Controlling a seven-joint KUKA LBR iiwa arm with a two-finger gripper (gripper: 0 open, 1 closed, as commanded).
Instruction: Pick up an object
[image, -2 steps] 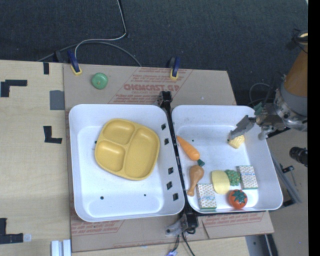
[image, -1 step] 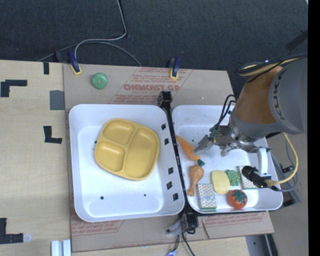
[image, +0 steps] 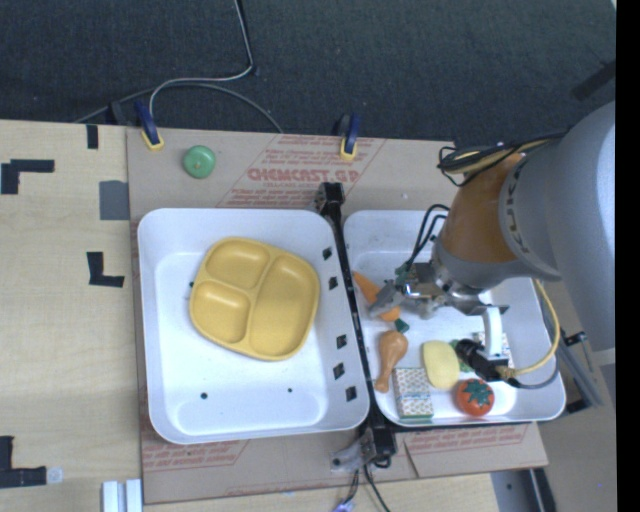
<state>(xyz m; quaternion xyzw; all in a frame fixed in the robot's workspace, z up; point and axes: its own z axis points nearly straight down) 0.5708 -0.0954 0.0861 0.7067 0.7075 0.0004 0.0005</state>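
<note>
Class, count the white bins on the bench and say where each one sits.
2. The left bin holds a yellow plate. The right bin, touching it along a shared edge, holds small toy foods beneath the arm.

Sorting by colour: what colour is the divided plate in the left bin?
Yellow; the divided plate shows clearly in the camera view.

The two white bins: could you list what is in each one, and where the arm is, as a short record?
left bin: yellow divided plate
right bin: orange carrot piece, chicken drumstick toy, patterned block, yellow lemon-like piece, red tomato
outside the bins: green ball on the cardboard, top left
arm: reaches in from the right, over the right bin
gripper: low, near the carrot piece; grip unclear
</note>
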